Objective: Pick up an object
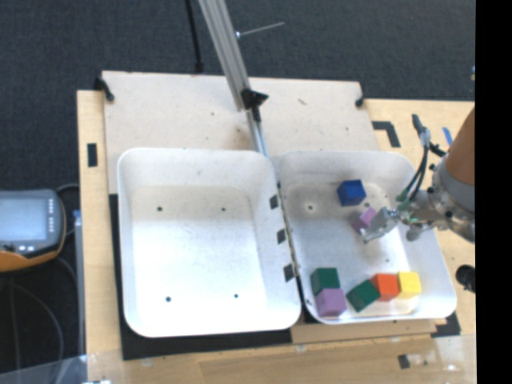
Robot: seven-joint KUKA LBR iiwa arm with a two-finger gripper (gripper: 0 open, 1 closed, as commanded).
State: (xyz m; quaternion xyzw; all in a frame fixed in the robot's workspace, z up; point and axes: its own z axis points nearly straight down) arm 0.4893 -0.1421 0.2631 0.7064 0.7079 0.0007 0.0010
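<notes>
My gripper (378,227) reaches in from the right over the middle of the right bin (428,250). A small pale purple block (366,216) sits right against its tip, partly covered by it; whether the block is gripped is unclear. A blue cube (350,192) lies just beyond, toward the bin's far side. Along the near wall sit a dark green cube (325,279), a purple cube (330,301), a green block (362,294), an orange cube (387,285) and a yellow cube (409,283).
The left bin (200,238) adjoins the right one along a shared wall. An aluminium pole (228,46) slants down to the bench behind the bins. A handheld control unit (28,224) lies off the bench at the left.
</notes>
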